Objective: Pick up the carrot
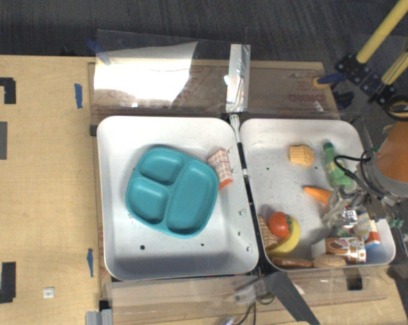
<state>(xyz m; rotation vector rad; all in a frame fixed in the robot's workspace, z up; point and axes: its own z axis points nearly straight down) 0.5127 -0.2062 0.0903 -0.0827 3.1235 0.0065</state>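
The carrot, a small orange wedge, lies on the floor of the right bin, about mid-height and toward its right side. My gripper hangs low over the bin just right of the carrot's thick end and slightly below it, close to it or touching it. The arm's orange band is at the right edge, over the bin's rim. Nothing is visibly lifted off the bin floor.
The right bin also holds a corn piece, a green bottle, a tomato on a banana, and a small can under the gripper. The left bin holds a teal divided plate and a packet.
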